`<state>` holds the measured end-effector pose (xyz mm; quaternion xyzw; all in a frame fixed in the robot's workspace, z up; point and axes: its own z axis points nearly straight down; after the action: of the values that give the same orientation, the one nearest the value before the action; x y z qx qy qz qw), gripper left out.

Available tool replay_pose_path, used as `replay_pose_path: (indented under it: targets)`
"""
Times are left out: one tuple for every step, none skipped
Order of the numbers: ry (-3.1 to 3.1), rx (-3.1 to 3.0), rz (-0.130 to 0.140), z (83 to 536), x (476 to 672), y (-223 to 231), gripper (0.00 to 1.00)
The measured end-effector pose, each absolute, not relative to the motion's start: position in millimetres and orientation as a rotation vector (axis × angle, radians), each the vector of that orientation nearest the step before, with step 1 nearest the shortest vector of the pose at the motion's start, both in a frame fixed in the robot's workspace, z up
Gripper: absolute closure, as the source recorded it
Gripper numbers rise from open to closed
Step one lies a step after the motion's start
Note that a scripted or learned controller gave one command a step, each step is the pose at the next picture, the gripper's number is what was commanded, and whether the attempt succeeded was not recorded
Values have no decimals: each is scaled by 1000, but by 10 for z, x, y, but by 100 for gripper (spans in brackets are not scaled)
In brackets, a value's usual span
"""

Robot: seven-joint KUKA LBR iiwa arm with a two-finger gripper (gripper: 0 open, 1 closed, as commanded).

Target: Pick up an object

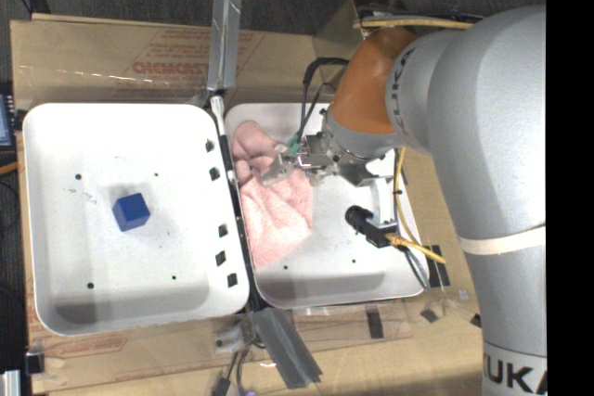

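**Inspector:** Grey casing takes up the right of the camera view: the arm [483, 134], with its orange band [367, 93] bent over the right bin [334, 287]. Under everything lies a brown cardboard sheet [121, 51].

**Clerk:** And the bins?

**Inspector:** Two shallow white ones, side by side and joined along a black-clipped seam. The left bin [65, 199] carries one blue cube [132, 210], left of its middle and well apart from the arm.

**Clerk:** The right one?

**Inspector:** A pink cloth [278, 209] lies crumpled along its left side, from the upper corner down past the middle, against the dividing wall.

**Clerk:** The tool?

**Inspector:** The gripper [283, 164] sits low at the cloth's upper part, touching or just above the folds. I cannot tell how it is set; the tips blur into the fabric. No cloth can be confirmed in its hold.

**Clerk:** Anything smaller?

**Inspector:** A black fitting [367, 225] and a yellow cable [418, 248] hang beside the wrist, over the bin's right half.
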<state>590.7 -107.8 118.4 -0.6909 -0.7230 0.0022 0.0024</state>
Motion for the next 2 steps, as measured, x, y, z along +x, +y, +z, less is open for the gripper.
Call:
replay_pose_path:
  targets:
    - [-2287,-2150,2,923,6364,-1517,0]
    - [-2291,-2144,2,1026,6369,-1507,100]
